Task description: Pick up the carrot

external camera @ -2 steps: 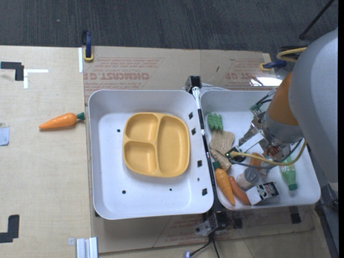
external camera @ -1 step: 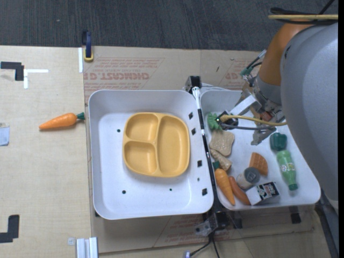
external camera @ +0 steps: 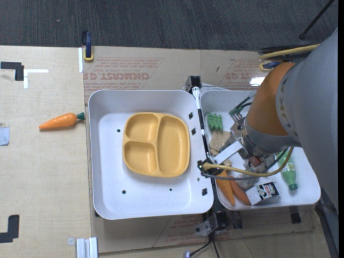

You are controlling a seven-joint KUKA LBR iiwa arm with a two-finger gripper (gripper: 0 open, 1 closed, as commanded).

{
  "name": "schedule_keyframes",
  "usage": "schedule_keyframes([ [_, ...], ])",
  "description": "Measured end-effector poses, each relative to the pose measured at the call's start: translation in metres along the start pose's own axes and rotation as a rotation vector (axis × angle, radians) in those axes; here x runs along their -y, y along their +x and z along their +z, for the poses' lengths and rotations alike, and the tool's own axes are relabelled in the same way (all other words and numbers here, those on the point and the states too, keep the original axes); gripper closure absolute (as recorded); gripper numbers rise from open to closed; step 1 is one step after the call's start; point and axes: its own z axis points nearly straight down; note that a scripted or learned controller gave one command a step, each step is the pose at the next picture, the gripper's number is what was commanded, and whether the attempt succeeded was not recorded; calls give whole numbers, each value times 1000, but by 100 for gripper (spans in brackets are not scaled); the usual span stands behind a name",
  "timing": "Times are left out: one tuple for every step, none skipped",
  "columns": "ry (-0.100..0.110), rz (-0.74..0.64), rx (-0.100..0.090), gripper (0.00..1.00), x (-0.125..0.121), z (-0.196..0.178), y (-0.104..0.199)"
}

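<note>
1. I see the arm (external camera: 293, 106) coming in from the right, smooth grey shell with a glossy orange band, bulky and rounded, covering much of the right bin (external camera: 309, 195).
2. The gripper (external camera: 244, 163) sits low over the right bin's middle; its tips are buried under the wrist and cabling, so I cannot tell how they stand.
3. A yellow cable (external camera: 252, 171) loops under the wrist, thin and shiny.
4. The carrot (external camera: 228, 190) lies in the right bin near its front-left corner: orange, tapered, matte, lying along the bin's left wall, just beside the gripper. A second orange piece touches it on the right; I can't tell if it's separate.
5. A second carrot-shaped toy (external camera: 59, 122) lies on the bare wooden bench (external camera: 43, 187), well apart, left of the left bin (external camera: 145, 206), green stub pointing at the bin.
6. The left bin is white, shallow, with rounded corners, and holds a yellow divided plate (external camera: 157, 144), three compartments, smooth plastic.
7. In the right bin: a ridged green item (external camera: 215, 121) at the back-left, a green bottle-like thing (external camera: 290, 176) at the right, and a small black-and-white box (external camera: 267, 191) at the front.
8. Brown cardboard (external camera: 123, 71) lies flat under the bins, printed with red lettering.
</note>
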Motion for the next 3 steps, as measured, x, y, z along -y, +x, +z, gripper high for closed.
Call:
schedule_keyframes([
  [-4, -121, -3, 0, -59, -47, -3],
  [-3, -217, 0, 0, -38, 0, 74],
  [-3, -324, 0, 0, 9, 0, 104],
])
